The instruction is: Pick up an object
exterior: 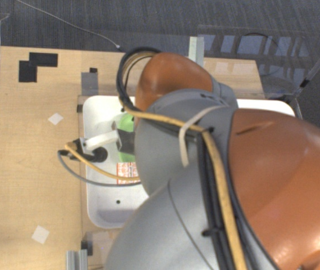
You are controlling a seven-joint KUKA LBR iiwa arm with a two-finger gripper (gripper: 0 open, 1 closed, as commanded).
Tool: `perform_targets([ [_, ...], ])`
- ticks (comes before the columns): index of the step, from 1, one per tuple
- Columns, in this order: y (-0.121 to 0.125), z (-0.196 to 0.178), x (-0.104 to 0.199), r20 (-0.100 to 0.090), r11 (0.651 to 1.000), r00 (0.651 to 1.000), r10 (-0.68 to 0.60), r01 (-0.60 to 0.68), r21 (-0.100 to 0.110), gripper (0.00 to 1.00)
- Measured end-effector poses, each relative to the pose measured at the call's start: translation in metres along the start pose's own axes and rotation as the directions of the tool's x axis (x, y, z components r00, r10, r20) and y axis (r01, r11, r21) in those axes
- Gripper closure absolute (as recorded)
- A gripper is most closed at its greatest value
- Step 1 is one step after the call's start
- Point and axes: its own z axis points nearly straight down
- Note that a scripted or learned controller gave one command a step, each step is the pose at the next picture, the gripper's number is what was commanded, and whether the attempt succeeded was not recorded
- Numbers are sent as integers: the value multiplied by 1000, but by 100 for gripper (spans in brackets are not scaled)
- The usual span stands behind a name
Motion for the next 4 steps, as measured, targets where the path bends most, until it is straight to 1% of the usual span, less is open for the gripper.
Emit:
perform_targets([
  [1,0,-73,1,-3,881,881,-473,473,-2,100],
  [2,0,-29,0,1,981,981,-192,192,-1,100],
  [3,0,23,0,2,1000,1000,-1,1,-1,100],
  [4,-1,11,1,-2,1000,1000,-2,2,2,100],
])
